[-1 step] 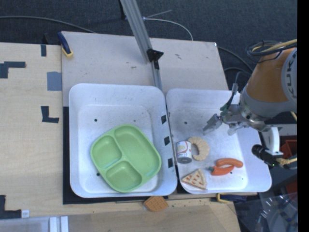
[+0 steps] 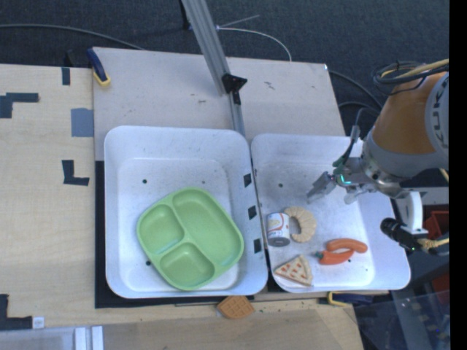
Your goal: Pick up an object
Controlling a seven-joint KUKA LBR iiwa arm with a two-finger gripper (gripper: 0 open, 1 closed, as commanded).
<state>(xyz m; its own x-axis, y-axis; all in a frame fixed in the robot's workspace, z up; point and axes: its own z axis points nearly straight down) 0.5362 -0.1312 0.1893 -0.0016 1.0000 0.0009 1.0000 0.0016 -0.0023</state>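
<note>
The gripper (image 2: pixel 326 186) is seen over the right bin (image 2: pixel 292 152), its fingers spread with nothing between them. The bin's upper half lies bare, giving open room. The objects are crowded toward its near edge — a small can (image 2: pixel 277 229) touching a round cookie (image 2: pixel 300 224), an orange carrot (image 2: pixel 341 251) to their right, a pizza slice (image 2: pixel 294 271) at the rim. A green divided plate (image 2: pixel 190 238) is set in the left bin (image 2: pixel 124 195).
</note>
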